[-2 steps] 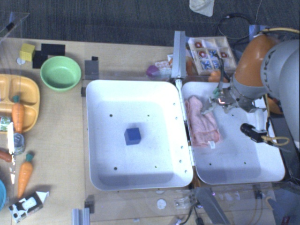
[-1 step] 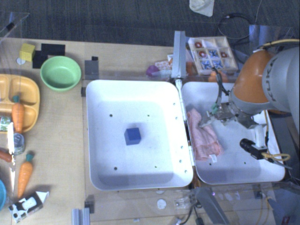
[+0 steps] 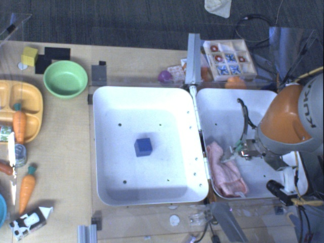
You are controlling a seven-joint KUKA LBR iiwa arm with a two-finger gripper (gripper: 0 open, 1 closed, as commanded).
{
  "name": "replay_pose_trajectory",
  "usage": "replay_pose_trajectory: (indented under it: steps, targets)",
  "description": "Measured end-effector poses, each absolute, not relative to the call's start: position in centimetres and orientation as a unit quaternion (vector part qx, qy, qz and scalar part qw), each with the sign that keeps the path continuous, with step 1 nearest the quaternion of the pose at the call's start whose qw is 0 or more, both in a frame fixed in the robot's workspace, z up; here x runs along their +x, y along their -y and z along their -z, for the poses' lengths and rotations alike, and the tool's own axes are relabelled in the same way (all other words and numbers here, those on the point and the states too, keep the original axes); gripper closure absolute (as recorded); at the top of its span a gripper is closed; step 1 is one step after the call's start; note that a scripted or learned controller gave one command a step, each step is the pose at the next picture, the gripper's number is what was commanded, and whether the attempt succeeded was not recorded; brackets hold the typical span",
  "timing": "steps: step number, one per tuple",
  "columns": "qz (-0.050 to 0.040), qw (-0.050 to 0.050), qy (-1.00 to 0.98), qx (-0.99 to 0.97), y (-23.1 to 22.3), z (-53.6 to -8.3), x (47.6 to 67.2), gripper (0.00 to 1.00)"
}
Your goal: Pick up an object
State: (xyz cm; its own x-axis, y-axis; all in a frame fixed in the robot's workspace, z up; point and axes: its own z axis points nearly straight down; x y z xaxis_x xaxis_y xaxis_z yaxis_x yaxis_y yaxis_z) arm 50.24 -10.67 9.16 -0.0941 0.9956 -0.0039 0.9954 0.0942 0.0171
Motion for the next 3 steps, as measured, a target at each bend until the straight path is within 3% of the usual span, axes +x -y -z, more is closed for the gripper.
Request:
replay_pose_trajectory:
  steps: [1, 2, 3]
  targets:
    - [-0.0055, 0.007, -0.704, 0.71, 9.7, -9.1, 56.7, 0.0]
    - [-0.0026, 0.004, -0.763, 0.647, 11.4, -9.0, 67.2, 0.0]
    - [-0.0031, 0.005, -0.81, 0.586, 10.4, -9.0, 63.1, 0.0]
